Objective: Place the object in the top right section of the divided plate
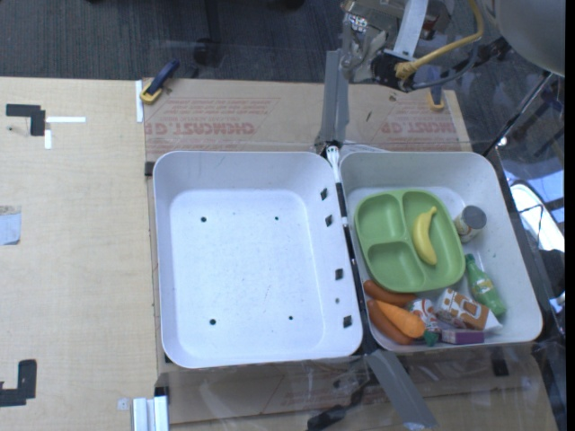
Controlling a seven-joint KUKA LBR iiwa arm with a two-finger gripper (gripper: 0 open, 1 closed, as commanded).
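Observation:
A green divided plate (388,257) lies in the right bin (517,241). A yellow banana (424,236) rests lengthwise in the plate's right-hand section, reaching toward its top right. The plate's other two sections are bare. My gripper (361,36) hangs high at the top of the camera view, behind the bins' far edge and well away from the plate and the banana. Nothing shows in it.
Below the plate lie two orange carrots (392,316), printed packets (454,311) and a purple item (464,336). A green bottle (483,291) and a small jar (470,220) sit by the right wall. The left bin (162,241) stands alongside. A yellow cable (445,50) trails off the arm.

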